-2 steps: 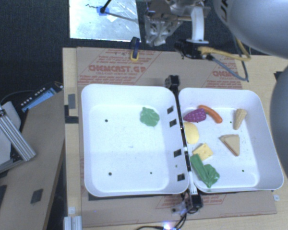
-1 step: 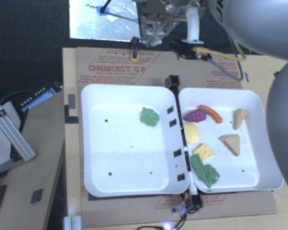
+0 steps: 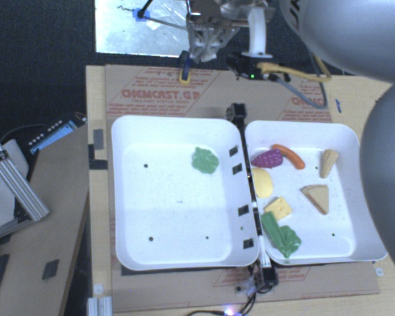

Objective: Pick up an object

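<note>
- My jaws [image 3: 203, 48] hung high at the far end of the counter [image 3: 158, 91], past both bins.
- I could not tell if they were open or closed.
- Nothing sat between them.
- The green leafy toy [image 3: 205, 160] lay alone in the left bin [image 3: 138, 196], on the near side of my jaws and almost straight in line with them.
- The right bin [image 3: 345, 239] held more toys: purple grapes [image 3: 267, 158], an orange sausage [image 3: 288, 155], and yellow pieces.

bench [image 3: 72, 196] | cardboard sheet [image 3: 158, 91] on it | two white bins [image 3: 178, 196] side by side on cardboard
</note>
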`<state>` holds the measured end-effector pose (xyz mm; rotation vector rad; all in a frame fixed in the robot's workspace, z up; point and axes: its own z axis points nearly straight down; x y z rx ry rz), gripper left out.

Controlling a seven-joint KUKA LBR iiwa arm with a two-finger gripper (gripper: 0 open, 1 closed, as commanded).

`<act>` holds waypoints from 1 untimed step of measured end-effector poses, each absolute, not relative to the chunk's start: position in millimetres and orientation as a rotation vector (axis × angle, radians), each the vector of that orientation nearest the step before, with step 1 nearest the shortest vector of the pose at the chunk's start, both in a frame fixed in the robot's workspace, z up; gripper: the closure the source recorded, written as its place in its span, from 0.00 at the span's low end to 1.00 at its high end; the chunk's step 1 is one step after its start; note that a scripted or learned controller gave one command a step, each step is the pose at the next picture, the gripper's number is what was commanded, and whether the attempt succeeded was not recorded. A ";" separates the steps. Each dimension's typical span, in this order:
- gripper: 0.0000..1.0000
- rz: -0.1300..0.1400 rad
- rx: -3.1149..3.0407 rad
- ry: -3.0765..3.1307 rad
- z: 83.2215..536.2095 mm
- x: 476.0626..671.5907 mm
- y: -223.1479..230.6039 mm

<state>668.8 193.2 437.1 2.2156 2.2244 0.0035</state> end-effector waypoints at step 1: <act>1.00 0.007 2.219 2.219 468.8 668.7 172.0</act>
